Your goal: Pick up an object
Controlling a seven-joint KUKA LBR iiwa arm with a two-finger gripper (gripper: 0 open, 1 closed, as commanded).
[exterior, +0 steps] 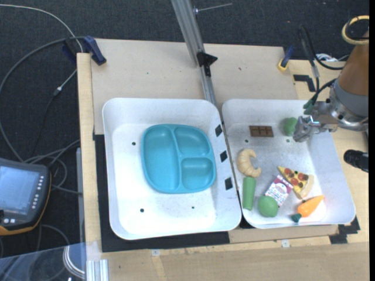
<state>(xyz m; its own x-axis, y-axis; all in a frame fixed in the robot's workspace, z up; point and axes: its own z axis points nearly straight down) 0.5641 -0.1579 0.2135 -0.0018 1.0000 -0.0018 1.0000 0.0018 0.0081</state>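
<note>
Camera view takes in two white bins: the left bin (117, 157) bears a blue divided tray (176, 157), while the right bin (334, 157) gathers small toy foods within the arm's reach. The gripper (302, 130) hangs over its far side; whether it is open I cannot tell. Just beside it lies a small round green piece (289, 125), apparently the target.

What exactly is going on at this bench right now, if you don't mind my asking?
A grey robot arm reaches in from the right, its claw low over the right bin, right beside a small green item near the bin's far side. Nothing is visibly held. That bin also holds a chocolate bar, croissant, pizza slice and carrot. The left bin holds a blue divided tray.
</note>
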